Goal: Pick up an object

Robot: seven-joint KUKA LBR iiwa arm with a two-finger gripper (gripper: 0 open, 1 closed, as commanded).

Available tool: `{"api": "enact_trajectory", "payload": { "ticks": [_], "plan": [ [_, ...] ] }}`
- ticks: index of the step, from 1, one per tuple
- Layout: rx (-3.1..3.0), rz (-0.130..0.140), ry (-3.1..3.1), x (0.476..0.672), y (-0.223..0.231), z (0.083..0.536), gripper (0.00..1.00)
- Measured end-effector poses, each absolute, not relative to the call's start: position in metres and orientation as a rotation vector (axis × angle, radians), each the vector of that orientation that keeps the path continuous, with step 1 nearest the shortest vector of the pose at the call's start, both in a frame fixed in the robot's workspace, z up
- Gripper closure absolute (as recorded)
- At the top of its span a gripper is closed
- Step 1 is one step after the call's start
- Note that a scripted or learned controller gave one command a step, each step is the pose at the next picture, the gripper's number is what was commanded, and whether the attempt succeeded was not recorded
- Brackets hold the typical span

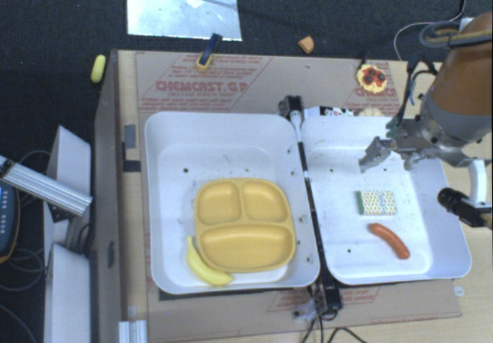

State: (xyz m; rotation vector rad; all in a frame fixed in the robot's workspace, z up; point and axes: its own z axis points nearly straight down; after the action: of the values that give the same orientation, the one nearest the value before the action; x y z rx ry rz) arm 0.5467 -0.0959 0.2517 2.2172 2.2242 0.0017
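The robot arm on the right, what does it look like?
A thick rounded grey arm with a wide orange band above the wrist. Thin pale cables loop near its top. It ends in a grey metal two-finger claw, and a black stubby part sits below the wrist.

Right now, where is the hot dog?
The hot dog lies in the right bin, toward its near edge, just below the small patterned block and apart from it.

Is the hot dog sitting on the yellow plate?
No, the hot dog lies in the right bin, while the yellow plate sits in the left bin.
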Motion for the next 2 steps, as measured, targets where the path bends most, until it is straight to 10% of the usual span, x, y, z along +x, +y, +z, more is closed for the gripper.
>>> {"api": "enact_trajectory", "payload": {
  "ticks": [1,2],
  "plan": [
    [2.22,0.001,2.222,0.487,-0.115,0.193,0.0],
    [2.221,-0.001,2.223,0.486,-0.147,0.123,0.0]
  ]
}}
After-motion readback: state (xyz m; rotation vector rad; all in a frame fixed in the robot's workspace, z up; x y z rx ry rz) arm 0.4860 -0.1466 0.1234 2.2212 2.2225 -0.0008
